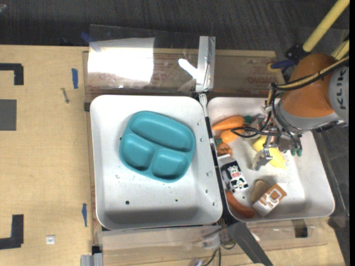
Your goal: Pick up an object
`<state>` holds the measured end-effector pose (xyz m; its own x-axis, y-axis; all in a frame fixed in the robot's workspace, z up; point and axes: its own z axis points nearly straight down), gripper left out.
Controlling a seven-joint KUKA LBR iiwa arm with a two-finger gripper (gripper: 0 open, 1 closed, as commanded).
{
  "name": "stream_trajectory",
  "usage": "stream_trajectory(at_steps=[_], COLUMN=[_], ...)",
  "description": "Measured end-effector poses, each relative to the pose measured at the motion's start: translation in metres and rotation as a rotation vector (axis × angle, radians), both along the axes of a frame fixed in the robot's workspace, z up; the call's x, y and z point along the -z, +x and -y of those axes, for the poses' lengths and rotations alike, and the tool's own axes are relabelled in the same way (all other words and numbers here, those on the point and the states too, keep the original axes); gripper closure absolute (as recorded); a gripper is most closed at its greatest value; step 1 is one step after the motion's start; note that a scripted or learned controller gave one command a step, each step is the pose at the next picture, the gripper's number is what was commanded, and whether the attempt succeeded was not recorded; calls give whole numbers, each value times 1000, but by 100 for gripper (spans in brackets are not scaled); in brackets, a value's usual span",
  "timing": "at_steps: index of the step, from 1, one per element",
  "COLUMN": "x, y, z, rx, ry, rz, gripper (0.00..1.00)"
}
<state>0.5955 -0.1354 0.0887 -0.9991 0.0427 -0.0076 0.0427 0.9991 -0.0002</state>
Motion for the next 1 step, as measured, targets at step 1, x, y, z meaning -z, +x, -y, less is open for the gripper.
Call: stream_trajectory(at_steps=[1], x=[-14], y=[4], z=[-1], rx=[-2], ry=[-2], rz=[13], gripper=[100])
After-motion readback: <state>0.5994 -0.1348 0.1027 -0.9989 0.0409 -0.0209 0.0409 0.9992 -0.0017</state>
